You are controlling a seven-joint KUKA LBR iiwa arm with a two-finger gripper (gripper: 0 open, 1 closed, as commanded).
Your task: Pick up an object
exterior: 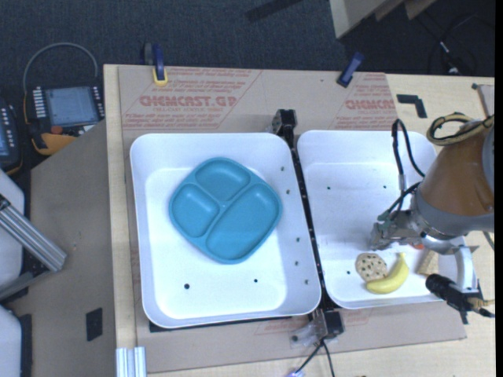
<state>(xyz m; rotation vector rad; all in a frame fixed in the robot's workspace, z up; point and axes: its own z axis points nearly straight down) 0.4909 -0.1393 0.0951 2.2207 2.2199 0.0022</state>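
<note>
Two bins: the left bin and the right bin are sitting side by side on the bench, touching along their inner edges, giving the arm one tray to pick from and one spare.
Left bin contents: a blue divided plate is lying flat near the middle, well apart from the arm.
Right bin contents: a banana and a round cookie are resting just beside each other at the near edge; either could be serving as the object to pick.
Arm: it is reaching in from the right, its orange band showing above the wrist, and is hanging low over the right bin.
Gripper: the gripper is hovering just above and behind the cookie and banana; I cannot tell whether it is spread or pressed together, since the wrist is hiding it.
Hold: nothing is showing between the gripper's tips.
Judgement: the arm is likely lining up over the two small items, the grasp not yet made.
</note>
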